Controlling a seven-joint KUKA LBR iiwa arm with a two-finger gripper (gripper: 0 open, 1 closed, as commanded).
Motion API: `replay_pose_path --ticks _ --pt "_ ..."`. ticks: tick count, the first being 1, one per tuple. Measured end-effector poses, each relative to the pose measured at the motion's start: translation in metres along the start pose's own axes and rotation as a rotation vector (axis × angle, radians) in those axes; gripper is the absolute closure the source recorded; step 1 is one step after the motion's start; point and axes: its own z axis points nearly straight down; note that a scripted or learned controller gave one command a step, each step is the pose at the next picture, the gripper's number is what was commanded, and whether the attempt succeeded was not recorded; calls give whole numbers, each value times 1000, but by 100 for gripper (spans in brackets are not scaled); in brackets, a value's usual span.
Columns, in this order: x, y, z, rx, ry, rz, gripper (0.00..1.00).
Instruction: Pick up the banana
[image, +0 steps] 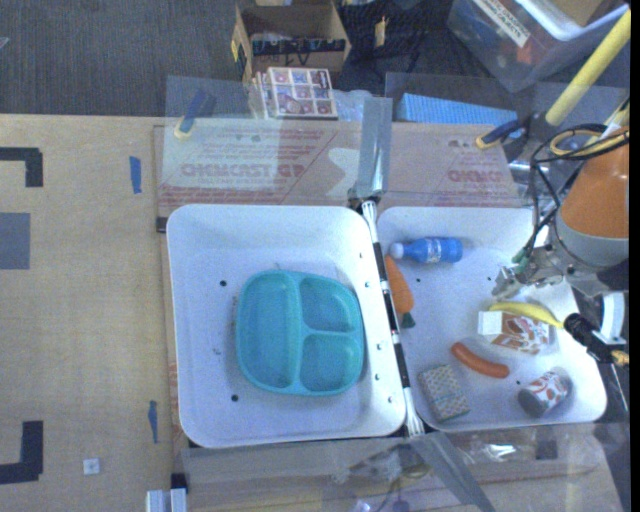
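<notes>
At right of frame, the gripper (528, 268) hovers just above the banana (524, 311), which lies against a small carton (515, 331) in the right bin (440, 222). Finger state: cannot tell. Approach appears aligned for descent.

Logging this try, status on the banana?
Gripper just above banana, nothing seen held. Banana in right bin, resting against carton. Carton crowds it.

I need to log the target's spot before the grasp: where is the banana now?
The banana lies in the right bin, toward its right side, resting along the top of a small carton, just below the tool.
</notes>
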Motion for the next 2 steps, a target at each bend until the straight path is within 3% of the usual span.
replay_pose_path --ticks 1,2 --pt "0 0 0 1 0 0 0" --pt "-5 -34 11 3 10 -1 0"
